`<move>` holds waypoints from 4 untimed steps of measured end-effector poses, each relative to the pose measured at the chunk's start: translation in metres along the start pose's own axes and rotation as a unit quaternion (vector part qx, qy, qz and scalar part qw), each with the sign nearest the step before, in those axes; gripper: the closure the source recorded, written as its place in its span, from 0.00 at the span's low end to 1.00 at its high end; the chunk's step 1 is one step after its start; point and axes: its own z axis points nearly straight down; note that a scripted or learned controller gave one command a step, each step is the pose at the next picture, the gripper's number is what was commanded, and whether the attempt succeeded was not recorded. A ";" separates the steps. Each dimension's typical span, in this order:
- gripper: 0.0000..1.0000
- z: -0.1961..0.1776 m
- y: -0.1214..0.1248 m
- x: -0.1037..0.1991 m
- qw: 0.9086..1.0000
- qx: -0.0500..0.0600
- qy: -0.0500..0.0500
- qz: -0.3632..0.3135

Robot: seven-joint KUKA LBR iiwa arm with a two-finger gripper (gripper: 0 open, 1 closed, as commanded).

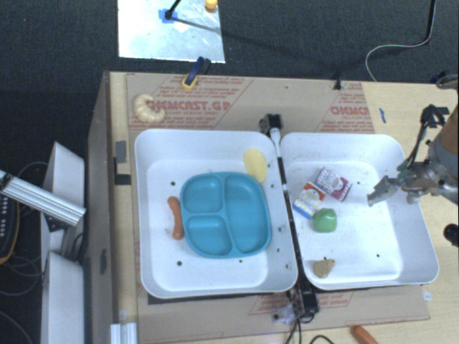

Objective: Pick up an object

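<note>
My gripper [379,191] hangs over the right side of the right bin [373,149], coming in from the right edge; nothing shows in its grasp. To its left lie a red and white packet [332,183], a small blue, white and red packet [308,201] and a green ball [325,221]. A tan lump [323,267] rests near that bin's front wall. In the left bin [154,192] sit a blue divided plate [224,214], a yellow lemon [254,163] at its back right and an orange sausage [176,218] on its left.
A black divider [281,185] runs between the two bins. On the cardboard behind them lie a pale ridged toy [148,107] and a blue and yellow clip [194,73]. A shiny sheet [172,20] lies on the floor beyond. An orange stick [365,333] lies at the front.
</note>
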 end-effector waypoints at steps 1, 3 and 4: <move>0.00 0.098 0.044 0.031 1.000 0.001 0.000 0.000; 0.00 0.128 -0.021 0.095 1.000 0.000 0.001 0.001; 1.00 0.117 -0.019 0.095 1.000 -0.002 0.000 0.000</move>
